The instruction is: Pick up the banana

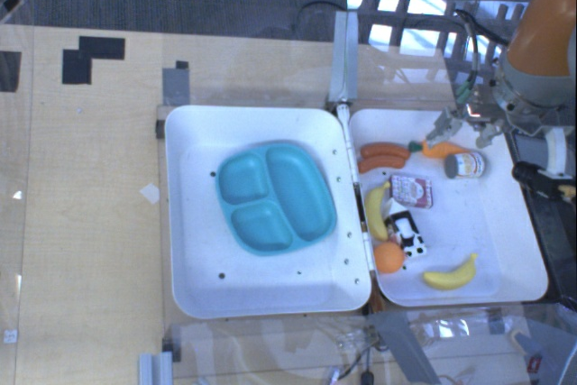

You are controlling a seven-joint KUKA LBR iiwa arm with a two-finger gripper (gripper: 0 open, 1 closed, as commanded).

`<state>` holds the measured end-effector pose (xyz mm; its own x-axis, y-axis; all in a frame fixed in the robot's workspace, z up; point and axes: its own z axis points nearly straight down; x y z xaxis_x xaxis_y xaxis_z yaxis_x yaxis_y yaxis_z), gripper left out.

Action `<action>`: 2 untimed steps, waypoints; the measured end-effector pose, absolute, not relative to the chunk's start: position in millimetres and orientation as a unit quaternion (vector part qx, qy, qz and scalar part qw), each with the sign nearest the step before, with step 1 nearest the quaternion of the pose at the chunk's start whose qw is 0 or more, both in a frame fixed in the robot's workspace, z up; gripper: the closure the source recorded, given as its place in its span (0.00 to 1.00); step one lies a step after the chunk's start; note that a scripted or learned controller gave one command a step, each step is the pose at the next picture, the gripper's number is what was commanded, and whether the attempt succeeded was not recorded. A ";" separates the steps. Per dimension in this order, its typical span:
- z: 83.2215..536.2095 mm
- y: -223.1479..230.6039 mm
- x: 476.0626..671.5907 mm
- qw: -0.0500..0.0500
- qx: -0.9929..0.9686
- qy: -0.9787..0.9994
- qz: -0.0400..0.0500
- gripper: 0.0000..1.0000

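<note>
Camera view: label on small jar [465, 164], writing unreadable.

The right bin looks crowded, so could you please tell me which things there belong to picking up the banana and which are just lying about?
Belonging to the job:
- banana at the bin's front
- second banana by the left wall
- the tool, above the bin's far side

Lying about:
- hot dog
- carrot
- small can
- red packet
- orange
- black-and-white toy
- blue divided plate, left bin
</note>
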<state>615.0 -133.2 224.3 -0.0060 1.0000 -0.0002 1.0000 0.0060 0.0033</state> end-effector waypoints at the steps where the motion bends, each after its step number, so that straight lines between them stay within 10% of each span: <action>1: 95.4 -141.1 556.4 0.001 0.717 0.697 0.001 0.00; 2: 90.5 -138.7 492.1 0.008 0.676 0.736 0.005 0.00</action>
